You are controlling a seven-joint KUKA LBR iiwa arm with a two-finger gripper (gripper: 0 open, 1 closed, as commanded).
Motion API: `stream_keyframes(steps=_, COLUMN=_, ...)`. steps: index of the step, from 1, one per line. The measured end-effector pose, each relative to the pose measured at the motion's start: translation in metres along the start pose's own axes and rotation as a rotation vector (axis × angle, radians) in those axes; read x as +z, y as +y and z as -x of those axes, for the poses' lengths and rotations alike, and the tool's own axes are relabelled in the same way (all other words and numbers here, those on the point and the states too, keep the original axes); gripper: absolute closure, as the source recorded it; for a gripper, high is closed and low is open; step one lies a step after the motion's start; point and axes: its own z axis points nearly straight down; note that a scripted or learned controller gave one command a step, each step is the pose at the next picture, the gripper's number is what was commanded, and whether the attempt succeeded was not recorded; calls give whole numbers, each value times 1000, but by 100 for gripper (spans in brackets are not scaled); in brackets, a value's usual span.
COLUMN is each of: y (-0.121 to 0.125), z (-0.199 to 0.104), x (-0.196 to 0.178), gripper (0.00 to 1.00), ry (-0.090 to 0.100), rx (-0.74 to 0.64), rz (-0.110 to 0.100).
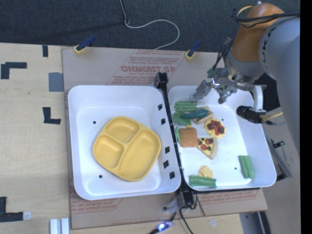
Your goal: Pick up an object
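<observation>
toy food (197,115) lies in the right bin (258,150) — beans, pizza, bread. gripper (213,92) hovers over the bin's far edge, fingers spread, nothing between them — yellow plate (126,147) fills the left bin (83,130).

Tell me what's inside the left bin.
The left bin holds a yellow divided plate with three compartments, lying flat near its middle. Nothing sits on the plate. Whatever might be under the plate is covered and cannot be seen.
</observation>
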Motion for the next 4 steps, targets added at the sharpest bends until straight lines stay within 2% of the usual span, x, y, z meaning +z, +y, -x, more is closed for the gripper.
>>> stream_keyframes(steps=1, y=3, z=0, x=-9, gripper=0, ry=-2, rx=-3, rz=15)
stream_keyframes(steps=2, y=-2, z=-2, x=55, gripper=0, ry=-2, rx=-3, rz=8)
stream_keyframes(steps=3, y=2, z=-3, x=102, gripper=0, ry=-4, rx=-5, rz=25)
stream_keyframes(steps=4, y=3, z=-3, x=89, gripper=100, ry=-6, rx=-5, rz=29)
